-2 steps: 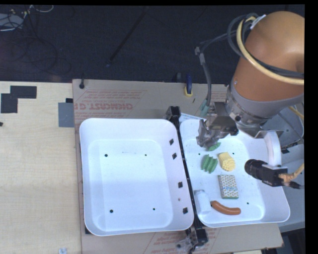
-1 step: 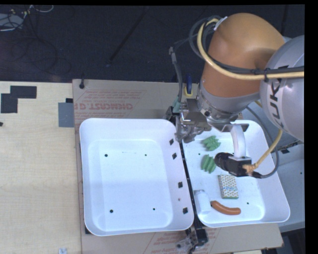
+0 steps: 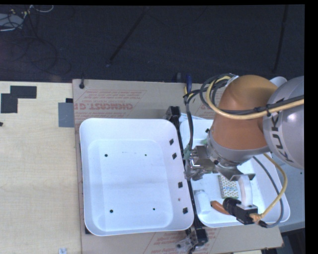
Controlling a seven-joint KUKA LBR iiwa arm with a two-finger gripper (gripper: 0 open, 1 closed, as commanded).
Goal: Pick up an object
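KUKA arm's two-finger gripper [image 3: 198, 167] hangs low in the shallow white plastic right bin [image 3: 221, 222], by its left wall; open or closed can't be told. Nearest targets: speckled flat rectangular card [image 3: 228, 187], small orange piece [image 3: 217, 205]. Best bet: centre over one obj, drop straight, clear of the wall.

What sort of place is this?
Most likely a robotics lab: a grey robot arm reaches over the right bin, beside the left bin, on a bench, with loose cables behind.

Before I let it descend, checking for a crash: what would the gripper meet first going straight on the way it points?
Likely the floor of the right bin by its inner wall: the gripper hangs over that edge. The small white object lies just off that line, though depth is unclear.
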